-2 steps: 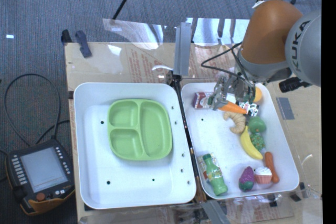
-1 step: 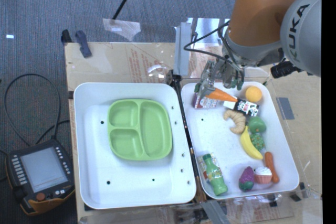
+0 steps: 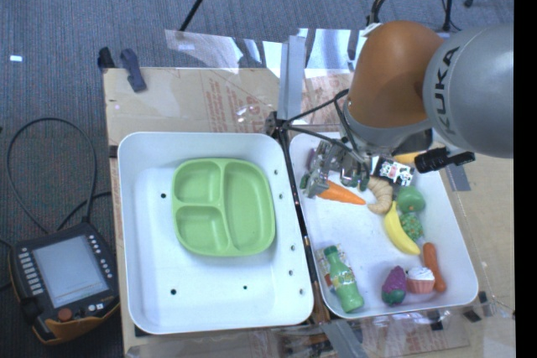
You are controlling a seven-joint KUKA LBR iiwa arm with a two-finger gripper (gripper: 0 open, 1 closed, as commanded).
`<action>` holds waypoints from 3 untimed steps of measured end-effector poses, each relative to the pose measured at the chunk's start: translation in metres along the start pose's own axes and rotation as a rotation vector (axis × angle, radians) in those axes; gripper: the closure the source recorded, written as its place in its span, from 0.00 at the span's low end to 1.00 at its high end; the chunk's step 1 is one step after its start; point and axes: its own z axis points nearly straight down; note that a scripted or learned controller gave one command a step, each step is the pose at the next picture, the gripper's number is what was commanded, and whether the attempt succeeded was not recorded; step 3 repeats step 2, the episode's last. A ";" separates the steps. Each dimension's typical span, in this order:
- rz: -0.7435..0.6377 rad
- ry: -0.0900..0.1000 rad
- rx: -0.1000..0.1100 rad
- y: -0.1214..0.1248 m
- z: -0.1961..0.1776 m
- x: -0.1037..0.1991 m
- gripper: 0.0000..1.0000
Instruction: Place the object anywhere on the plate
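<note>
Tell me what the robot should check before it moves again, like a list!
1. Is the green plate free to take something? Ok: its three sections are bare, and it lies flat in the left bin.
2. Is the claw near a toy? Ok: it hangs over the top left of the right bin, right by the carrot.
3. Is the claw holding anything? Cannot tell: the arm hides much of it.
4. Are other toys crowding the carrot? Not ok: a piece of ginger touches its tip, and the banana lies just beyond.
5. Is the way to the plate clear? Ok: only the bin walls lie between.
</note>
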 end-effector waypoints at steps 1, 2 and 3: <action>0.051 0.023 0.008 -0.010 0.086 0.031 1.00; -0.103 0.009 0.004 0.071 0.081 0.030 0.00; -0.103 0.009 0.004 0.071 0.081 0.030 0.00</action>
